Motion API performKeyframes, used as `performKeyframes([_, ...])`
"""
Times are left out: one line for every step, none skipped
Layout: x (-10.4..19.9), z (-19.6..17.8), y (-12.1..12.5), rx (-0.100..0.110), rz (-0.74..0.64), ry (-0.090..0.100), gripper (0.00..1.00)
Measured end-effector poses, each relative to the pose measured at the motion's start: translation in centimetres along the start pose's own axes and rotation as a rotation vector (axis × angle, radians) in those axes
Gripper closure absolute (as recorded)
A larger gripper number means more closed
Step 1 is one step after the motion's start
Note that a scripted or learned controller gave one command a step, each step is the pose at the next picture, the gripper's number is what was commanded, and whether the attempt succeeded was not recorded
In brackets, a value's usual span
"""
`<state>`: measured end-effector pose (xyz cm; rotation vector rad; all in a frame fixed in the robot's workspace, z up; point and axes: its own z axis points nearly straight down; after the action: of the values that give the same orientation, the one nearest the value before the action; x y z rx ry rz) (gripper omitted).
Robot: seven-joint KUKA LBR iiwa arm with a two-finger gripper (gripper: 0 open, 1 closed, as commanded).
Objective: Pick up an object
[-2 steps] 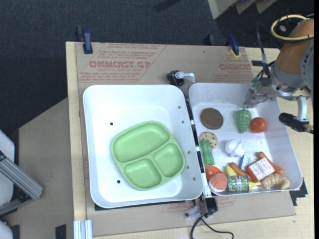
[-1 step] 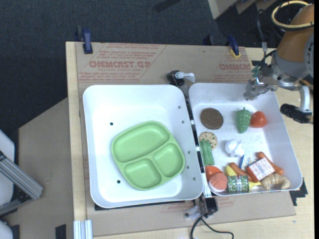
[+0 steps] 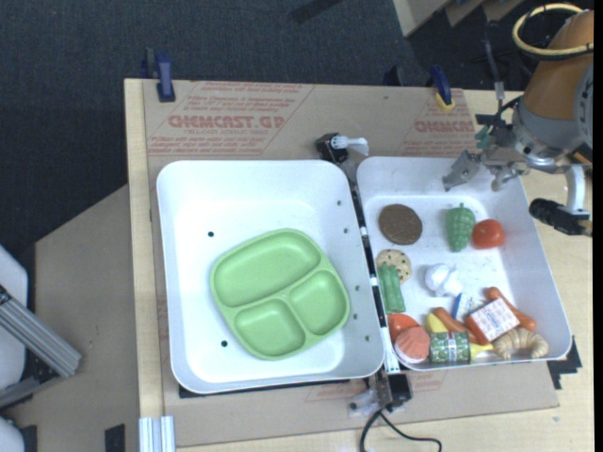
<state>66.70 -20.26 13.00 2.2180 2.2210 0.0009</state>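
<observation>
Hovering, open-jawed and empty, over right shallow white bin (image 3: 556, 299).
Needing grey two-finger gripper (image 3: 485, 172) centred above round red plastic tomato (image 3: 487, 234), beside green toy, before descending.

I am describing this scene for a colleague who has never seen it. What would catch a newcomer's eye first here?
First comes the pale green divided tray, lying alone in the left bin. Next is the crowd of small toy foods in the right bin, among them a brown disc, a green piece and a red tomato. The gripper hangs over that bin's far rim.
</observation>
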Motion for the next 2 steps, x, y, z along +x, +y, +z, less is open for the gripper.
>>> performKeyframes([1.3, 4.8, -3.6, 0.01, 0.003, 0.004, 0.0])
performKeyframes([1.2, 3.4, -3.3, 0.001, 0.003, 0.001, 1.0])
